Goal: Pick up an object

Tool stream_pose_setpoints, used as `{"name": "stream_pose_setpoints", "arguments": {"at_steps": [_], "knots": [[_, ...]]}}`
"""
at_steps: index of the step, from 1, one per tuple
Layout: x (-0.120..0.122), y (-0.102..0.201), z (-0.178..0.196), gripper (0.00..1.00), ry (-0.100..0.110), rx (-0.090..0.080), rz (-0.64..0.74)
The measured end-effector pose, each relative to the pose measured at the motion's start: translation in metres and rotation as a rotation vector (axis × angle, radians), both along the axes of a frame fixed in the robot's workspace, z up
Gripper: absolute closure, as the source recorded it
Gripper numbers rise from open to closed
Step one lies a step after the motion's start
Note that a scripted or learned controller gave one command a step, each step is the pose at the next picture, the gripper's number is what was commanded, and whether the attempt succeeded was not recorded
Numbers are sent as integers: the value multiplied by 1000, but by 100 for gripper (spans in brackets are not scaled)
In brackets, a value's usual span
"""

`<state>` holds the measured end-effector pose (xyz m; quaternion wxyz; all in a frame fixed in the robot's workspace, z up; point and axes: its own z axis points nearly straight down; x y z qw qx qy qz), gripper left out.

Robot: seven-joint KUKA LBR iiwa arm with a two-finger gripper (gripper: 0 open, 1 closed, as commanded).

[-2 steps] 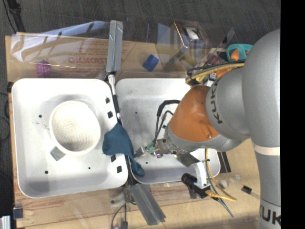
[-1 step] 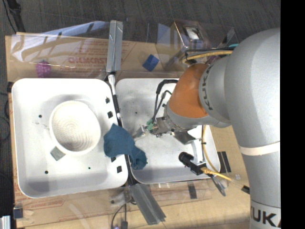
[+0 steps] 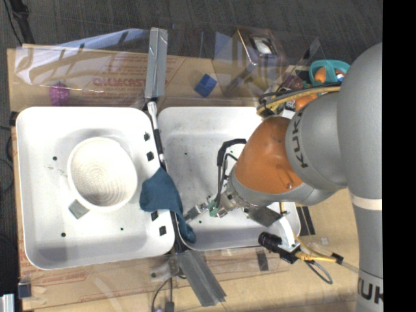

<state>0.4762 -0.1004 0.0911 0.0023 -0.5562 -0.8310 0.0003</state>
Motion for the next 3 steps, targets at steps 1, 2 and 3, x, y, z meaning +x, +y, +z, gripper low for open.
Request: {"name": "stream_pose_setpoints", "arguments": {"at_steps": [1,2,3], "knots": [[105,37,101,0,-3,-2,-150],[130,3,17,0,1,-3,-172],[83,-3,0,0,1,-1,-18]]}}
